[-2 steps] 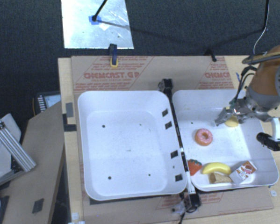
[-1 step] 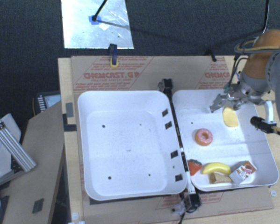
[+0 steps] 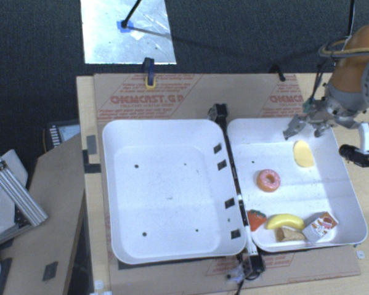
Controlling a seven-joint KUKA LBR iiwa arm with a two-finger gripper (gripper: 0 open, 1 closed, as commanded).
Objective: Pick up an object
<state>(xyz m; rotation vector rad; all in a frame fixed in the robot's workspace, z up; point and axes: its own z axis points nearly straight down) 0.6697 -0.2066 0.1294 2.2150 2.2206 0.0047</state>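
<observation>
My gripper (image 3: 306,131) hangs over the far end of the right bin (image 3: 344,185), fingers spread open and nothing between them. Just in front of it lies a pale yellow oval piece (image 3: 303,153). A pink frosted donut (image 3: 268,181) sits near the bin's middle. Along the near wall lie a red strawberry-like piece (image 3: 257,219), a yellow banana (image 3: 284,220), a brown bread piece (image 3: 290,234) and a small white and red carton (image 3: 319,227).
The left bin (image 3: 168,188) stands beside the right one, with black clips (image 3: 225,166) along the shared wall. A shiny metal sheet (image 3: 128,29) lies on the dark floor beyond the bench. A metal frame (image 3: 11,190) stands at the far left.
</observation>
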